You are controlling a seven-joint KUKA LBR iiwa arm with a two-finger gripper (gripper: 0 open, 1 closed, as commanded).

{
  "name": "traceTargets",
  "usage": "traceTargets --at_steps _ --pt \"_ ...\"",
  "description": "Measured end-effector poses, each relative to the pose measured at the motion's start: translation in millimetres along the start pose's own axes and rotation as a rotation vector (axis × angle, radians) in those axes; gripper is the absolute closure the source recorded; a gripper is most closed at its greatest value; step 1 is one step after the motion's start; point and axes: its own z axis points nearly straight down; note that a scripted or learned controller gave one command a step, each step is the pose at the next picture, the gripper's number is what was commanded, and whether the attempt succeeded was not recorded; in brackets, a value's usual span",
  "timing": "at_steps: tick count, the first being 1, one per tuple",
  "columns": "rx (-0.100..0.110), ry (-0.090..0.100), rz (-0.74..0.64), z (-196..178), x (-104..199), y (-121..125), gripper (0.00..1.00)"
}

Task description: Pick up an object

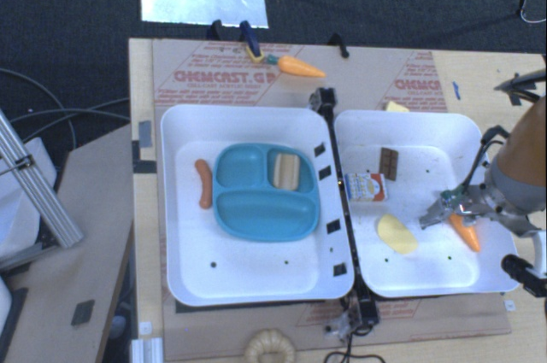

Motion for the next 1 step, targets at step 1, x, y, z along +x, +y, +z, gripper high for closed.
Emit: traceTargets --at_steps 1 --pt "-0.002 0.003 -0.002 29.8 2.4 1.4 0.0"
